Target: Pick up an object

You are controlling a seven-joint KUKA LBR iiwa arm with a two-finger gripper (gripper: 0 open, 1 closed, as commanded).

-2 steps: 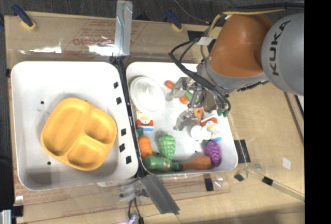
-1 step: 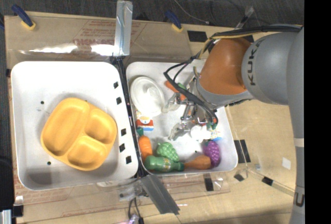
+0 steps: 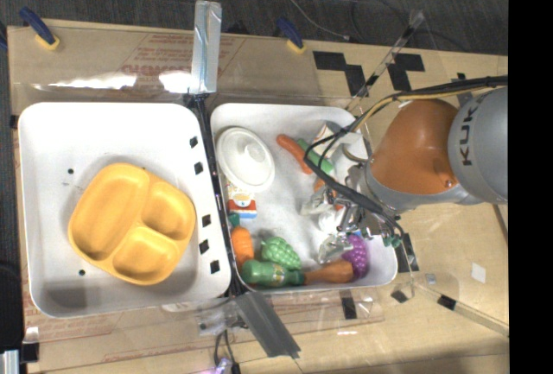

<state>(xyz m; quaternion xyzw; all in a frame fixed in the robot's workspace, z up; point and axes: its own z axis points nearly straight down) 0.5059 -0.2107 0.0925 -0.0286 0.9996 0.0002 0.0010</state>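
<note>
My gripper is low in the right bin, near its right wall, under the orange wrist band. A purple grape bunch lies right beside it on its near side, touching or almost touching. An orange carrot rests just below the grapes. I cannot make out anything held in the gripper.
The right bin also holds a white bowl, a red-orange carrot, a small carton, an orange piece, green grapes and a green bottle. A yellow divided tray lies in the left bin.
</note>
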